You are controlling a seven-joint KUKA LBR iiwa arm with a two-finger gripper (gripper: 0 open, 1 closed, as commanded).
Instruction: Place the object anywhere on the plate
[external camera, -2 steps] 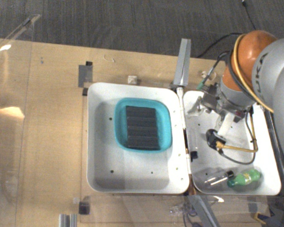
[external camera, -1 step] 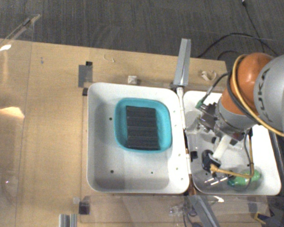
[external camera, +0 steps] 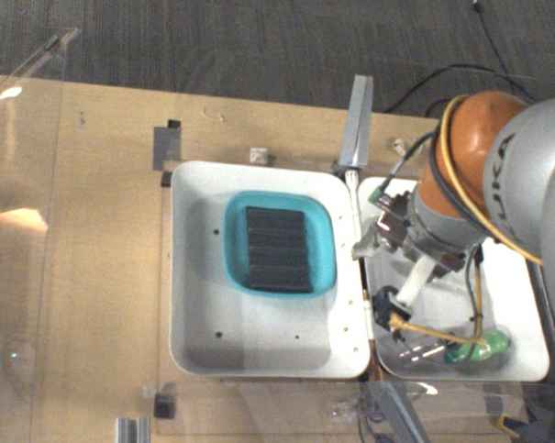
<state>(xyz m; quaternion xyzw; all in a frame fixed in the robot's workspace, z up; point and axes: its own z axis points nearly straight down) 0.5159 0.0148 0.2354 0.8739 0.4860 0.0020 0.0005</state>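
The arm (external camera: 514, 171) is closest, big and grey with an orange band, and it hangs over the right bin (external camera: 528, 369). The gripper (external camera: 396, 235) sits under it near that bin's left wall. I cannot tell if it is open or closed, and I see nothing held in it. The green thing (external camera: 481, 350) lies flat by the near wall of the right bin, close to its right corner. Its long side runs almost left to right, along that wall, with the right end tipped a little away from it. I cannot tell which end is the front. The plate (external camera: 326, 241) is in the left bin (external camera: 194, 286), and a dark ribbed pad (external camera: 278, 251) covers most of it. I think the gripper could bump the wall, because the green thing lies so close to it. The green thing could also slip out on the way over the two walls, or roll off the bumpy pad.
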